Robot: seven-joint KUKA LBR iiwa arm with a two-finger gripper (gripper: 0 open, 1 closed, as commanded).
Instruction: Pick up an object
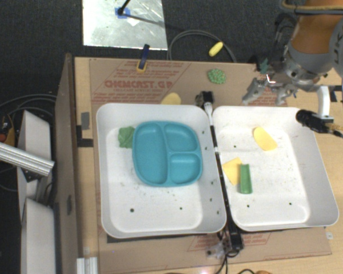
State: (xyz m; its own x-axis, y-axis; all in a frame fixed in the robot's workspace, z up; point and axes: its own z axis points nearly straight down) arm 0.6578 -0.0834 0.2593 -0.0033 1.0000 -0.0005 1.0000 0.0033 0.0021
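Lying in the right bin (314,170): a yellow piece (264,138) toward the far side, a second yellow piece (232,170) near the bin's left wall, and a green block (244,178) touching that second piece on its right. Sitting in the left bin (111,210): a blue divided plate (167,153) with a green scrap (126,136) tucked at its left edge. Hovering over the far rim of the right bin, beyond the yellow pieces: the hand (267,92), holding nothing; whether spread or pressed together, impossible to tell, being blurred and seen from above.

Judging the step as an approach with nothing picked yet. Favouring the lone yellow piece as nearest to the hand and standing apart from its neighbours; coming straight down over its middle, fingers across its narrow side, closing only once low enough. Avoiding the touching yellow-and-green pair, likely to shift together.

Showing on the brown board (126,84) behind the bins: red print, probably reading "CHEMCAST".
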